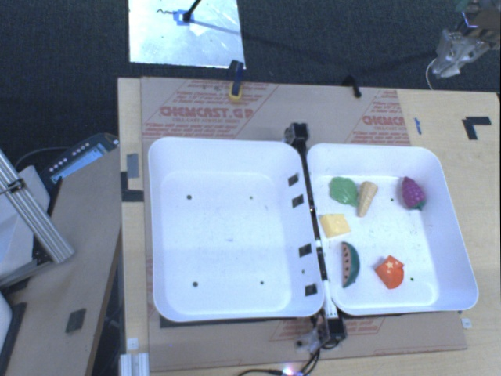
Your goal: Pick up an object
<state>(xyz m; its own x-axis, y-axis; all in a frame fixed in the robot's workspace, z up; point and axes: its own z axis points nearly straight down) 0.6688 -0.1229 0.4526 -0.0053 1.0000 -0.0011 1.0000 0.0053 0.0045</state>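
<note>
Two shallow white bins sit side by side on a tan surface [258,104], joined along a black hinge strip. The left bin [227,229] shows its bare white floor. The right bin [450,233] holds six small toy foods, one of each kind. Near the back lie a green leafy piece [342,189], a tan cone [366,197] just beside it on the right, and a purple berry-like piece [412,193] close to the right wall. A yellow wedge [336,225] lies below the green piece. Toward the front lie a watermelon slice [348,263], green-rinded with a red face, and an orange-red strawberry-like piece [390,272] with a pale mark on top. The six are spread out, mostly apart from one another, with open floor between them.

The gripper [458,53] hangs at the upper right, beyond the back corner of the surface and well away from the bins. It is small and blurred, so its state cannot be told. A shiny silver sheet [184,22] lies on the dark floor behind the surface.
</note>
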